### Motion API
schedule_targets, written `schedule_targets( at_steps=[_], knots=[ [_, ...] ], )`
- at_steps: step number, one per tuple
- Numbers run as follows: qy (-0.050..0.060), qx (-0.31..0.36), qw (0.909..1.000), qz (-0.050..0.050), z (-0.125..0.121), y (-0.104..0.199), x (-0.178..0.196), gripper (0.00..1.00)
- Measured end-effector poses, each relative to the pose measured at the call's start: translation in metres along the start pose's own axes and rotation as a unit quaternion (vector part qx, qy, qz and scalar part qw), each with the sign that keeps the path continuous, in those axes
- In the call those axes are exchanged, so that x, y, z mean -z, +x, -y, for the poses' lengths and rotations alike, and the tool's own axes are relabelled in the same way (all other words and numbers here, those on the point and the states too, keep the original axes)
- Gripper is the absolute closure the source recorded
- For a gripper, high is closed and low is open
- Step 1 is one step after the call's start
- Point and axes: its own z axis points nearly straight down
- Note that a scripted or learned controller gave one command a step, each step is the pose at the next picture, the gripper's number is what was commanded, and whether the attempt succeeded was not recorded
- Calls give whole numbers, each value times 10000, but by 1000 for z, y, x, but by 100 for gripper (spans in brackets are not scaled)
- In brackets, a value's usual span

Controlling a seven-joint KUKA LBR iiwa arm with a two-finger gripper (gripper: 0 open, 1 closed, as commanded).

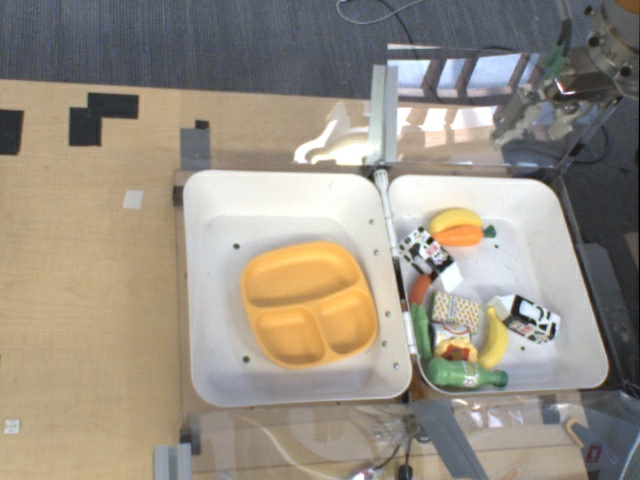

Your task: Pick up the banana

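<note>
One banana is lying in the right bin, wedged between a snack packet and a cow-print toy; a grasp is risking catching those neighbours. The end effector is hovering beyond the bin's far rim, its state unclear.

I see the worktop as a pale tan wood-grain surface running across the left and lower part of the camera view. Black blocky marks sit near its far left edge, and a small pale square patch lies further in. Two shallow white bins rest directly on it, side by side and touching along a shared metal divider: the left bin and the right bin. Grey brackets sit at the left bin's outer corners. Behind the bins stands a clear, shiny fixture. Beyond the worktop's far edge I see dark grey carpeted floor with a cable on it.
</note>
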Motion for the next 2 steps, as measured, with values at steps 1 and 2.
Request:
schedule_targets(
  at_steps=[1, 2],
  knots=[
    [2, 1, 10000, 1, 0, 0, 0, 0],
    [-1, 1594, 9872, -1, -66, 12, -1, 0]
  ],
)
